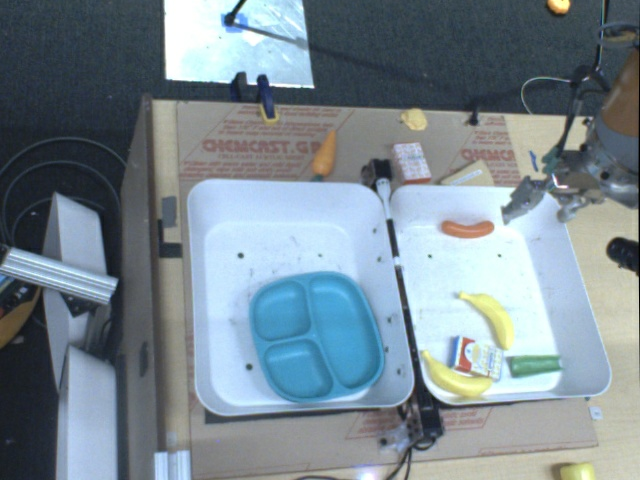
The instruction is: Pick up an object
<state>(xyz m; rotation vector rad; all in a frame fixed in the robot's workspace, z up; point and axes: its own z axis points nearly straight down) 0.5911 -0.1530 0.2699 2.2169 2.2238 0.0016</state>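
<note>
Cardboard (270, 143) reads CHEMCAST (red print, behind bins (300, 198)).

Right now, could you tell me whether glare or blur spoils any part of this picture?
In the camera view, the foil sheet behind the bench glares bright; the gripper looks soft and slightly blurred; the bins' white floors are evenly lit, with the hot dog and bananas clear.

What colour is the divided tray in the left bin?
Light blue. The divided tray shows plainly in the camera view, in the left bin.
</note>
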